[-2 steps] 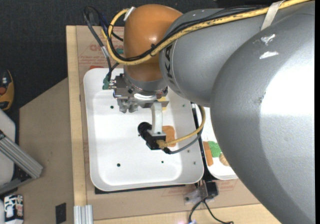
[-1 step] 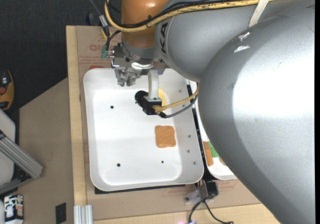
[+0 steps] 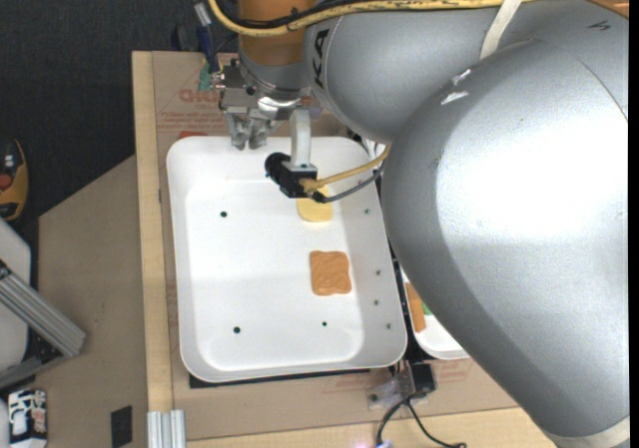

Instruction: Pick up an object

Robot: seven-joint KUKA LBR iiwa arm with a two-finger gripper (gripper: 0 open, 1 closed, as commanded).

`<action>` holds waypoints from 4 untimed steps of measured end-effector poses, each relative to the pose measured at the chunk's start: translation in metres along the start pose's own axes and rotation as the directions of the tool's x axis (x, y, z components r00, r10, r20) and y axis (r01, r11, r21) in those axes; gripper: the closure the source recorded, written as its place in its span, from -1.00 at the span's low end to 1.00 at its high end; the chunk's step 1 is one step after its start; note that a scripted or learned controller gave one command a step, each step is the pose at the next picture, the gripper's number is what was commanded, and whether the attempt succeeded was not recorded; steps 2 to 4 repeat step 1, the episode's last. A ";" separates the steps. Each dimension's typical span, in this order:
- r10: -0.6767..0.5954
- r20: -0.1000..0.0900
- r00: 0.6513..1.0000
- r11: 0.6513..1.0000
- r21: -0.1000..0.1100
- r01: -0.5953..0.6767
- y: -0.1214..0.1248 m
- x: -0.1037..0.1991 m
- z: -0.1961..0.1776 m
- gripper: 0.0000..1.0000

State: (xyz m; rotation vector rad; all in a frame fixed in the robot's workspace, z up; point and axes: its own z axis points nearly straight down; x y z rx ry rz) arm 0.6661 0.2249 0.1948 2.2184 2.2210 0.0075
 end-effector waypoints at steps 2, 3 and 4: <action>0.002 0.002 1.000 1.000 0.012 -0.002 -0.053 0.000 0.004 1.00; 0.002 0.002 1.000 1.000 0.012 -0.002 -0.053 0.000 0.004 1.00; 0.002 0.002 1.000 1.000 0.012 -0.002 -0.053 0.000 0.004 1.00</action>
